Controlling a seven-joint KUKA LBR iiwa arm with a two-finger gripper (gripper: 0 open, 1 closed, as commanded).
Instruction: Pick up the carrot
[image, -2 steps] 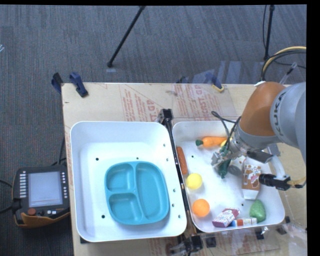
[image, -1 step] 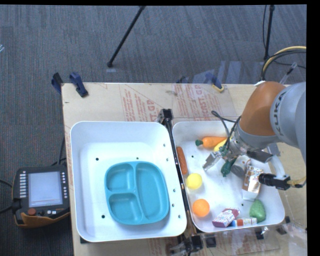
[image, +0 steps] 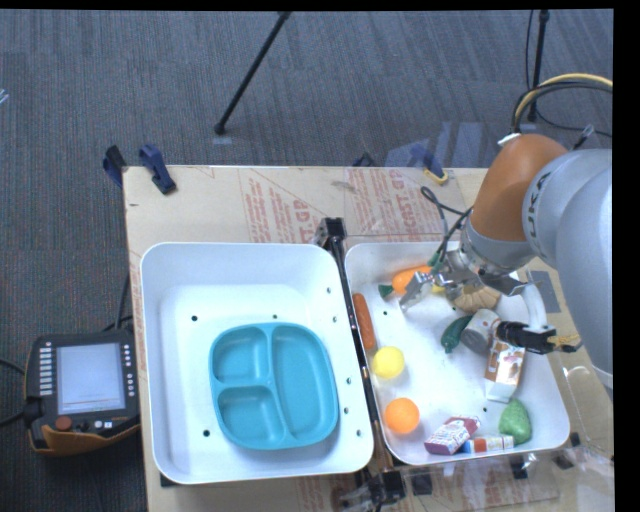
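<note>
Right bin (image: 440, 375): carrot (image: 363, 320) left of pincer (image: 432, 283)

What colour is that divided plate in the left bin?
The divided plate is turquoise blue, plain with no pattern, seen clearly in the camera view.

Red print on bench board (image: 290, 205): illegible.
</note>
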